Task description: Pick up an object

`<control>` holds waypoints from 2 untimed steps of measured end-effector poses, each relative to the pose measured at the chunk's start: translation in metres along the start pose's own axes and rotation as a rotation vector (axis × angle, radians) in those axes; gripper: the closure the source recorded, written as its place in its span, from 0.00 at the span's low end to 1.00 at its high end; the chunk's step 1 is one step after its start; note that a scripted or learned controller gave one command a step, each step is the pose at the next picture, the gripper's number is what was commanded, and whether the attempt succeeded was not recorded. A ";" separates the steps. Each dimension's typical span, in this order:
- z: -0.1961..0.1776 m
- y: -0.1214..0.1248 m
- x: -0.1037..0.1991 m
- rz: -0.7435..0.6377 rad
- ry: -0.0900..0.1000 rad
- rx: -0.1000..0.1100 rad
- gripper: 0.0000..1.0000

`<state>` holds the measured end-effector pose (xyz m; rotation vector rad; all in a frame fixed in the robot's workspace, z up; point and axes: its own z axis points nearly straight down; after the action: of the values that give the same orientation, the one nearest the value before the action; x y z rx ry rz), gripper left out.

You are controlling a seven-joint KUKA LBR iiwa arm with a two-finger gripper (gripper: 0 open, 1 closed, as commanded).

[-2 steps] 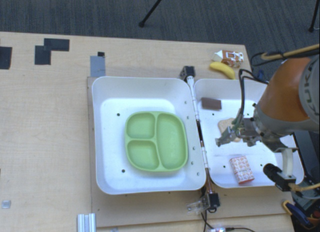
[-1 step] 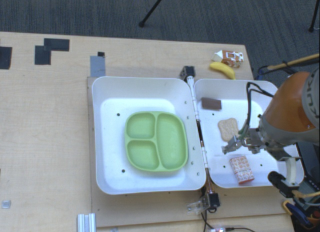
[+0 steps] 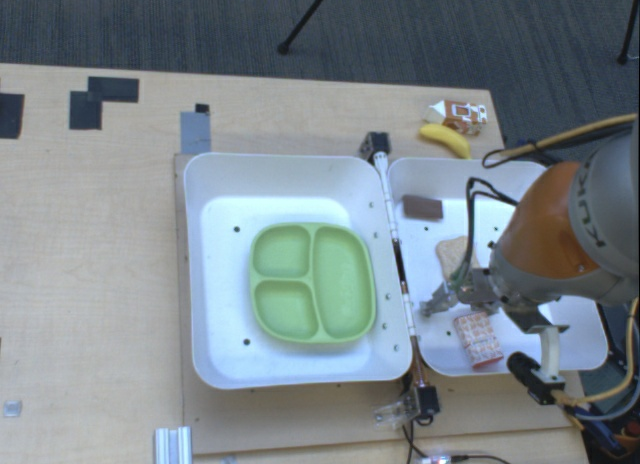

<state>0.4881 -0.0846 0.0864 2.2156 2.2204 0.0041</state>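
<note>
1. Reaching in from the right, our jaws (image 3: pixel 440 302) hang low over the right bin (image 3: pixel 590 352); we cannot tell their state.
2. We see a red-patterned packet (image 3: pixel 478 338) just beside them, a brown block (image 3: pixel 421 208) farther back.
3. A green divided plate (image 3: pixel 312 283) fills the left bin (image 3: pixel 215 252).
</note>
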 end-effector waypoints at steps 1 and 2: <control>-0.011 0.002 0.001 -0.003 0.000 -0.006 1.00; -0.011 0.002 0.001 -0.003 0.000 -0.006 0.00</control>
<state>0.4902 -0.0840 0.0978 2.2100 2.2205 0.0107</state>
